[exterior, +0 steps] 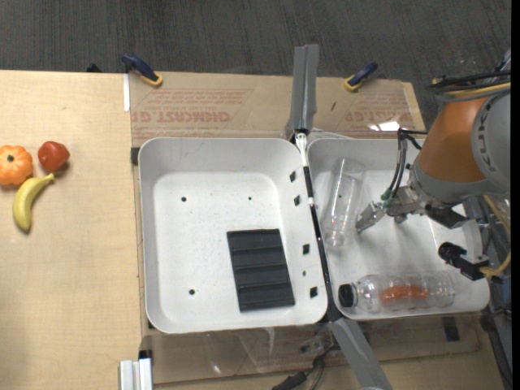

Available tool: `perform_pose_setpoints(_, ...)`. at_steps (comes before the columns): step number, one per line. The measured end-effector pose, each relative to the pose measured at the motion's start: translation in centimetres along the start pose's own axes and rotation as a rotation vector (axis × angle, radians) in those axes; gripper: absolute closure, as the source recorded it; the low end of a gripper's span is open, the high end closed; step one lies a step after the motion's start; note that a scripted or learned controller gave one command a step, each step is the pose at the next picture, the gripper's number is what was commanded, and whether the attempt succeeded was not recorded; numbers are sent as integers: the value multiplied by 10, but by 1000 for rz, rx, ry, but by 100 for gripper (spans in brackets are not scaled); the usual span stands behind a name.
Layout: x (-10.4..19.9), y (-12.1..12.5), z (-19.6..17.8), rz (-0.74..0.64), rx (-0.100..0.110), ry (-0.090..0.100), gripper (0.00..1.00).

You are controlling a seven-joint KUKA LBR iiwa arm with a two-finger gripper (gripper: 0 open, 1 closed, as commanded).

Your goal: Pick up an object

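Dark grey carpet fills the far strip of the camera view; nearer is a pale wooden bench (73,299) with a cardboard sheet (244,108) laid on its right part, held at the far edge by two clamps (142,69), blue with yellow tips

Left bin (162,242), white, shallow: holds one black ribbed rectangular block (260,269), lying flat toward the near right part of the floor

Right bin (390,145), white, touching the left bin along a grey divider bar (305,88)

Arm (459,149) enters from the right, grey with an orange band, bent down over the far right part of the right bin. Gripper (375,214) sits low over the middle of the right bin, pointing left; cannot tell how its tips stand, and nothing is visibly between them

Objects in right bin:
- clear plastic bottle (398,292), black cap, on its side along the near wall, cap toward the left, something orange-red inside
- clear plastic cup or tube (341,201), on its side near the left wall, long axis running near to far, just left of the gripper, contact not resolvable

Left part of bench, well apart from the bins: orange (14,166), red tomato-like fruit (54,156) just right of it, yellow banana (28,202) on the near side of both
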State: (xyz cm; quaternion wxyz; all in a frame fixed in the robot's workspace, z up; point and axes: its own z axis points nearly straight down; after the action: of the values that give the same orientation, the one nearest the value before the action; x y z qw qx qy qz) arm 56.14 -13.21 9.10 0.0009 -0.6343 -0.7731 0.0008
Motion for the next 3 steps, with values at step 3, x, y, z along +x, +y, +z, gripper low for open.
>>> perform_pose_setpoints(3,23,-78,-69,-214,0,0,0)
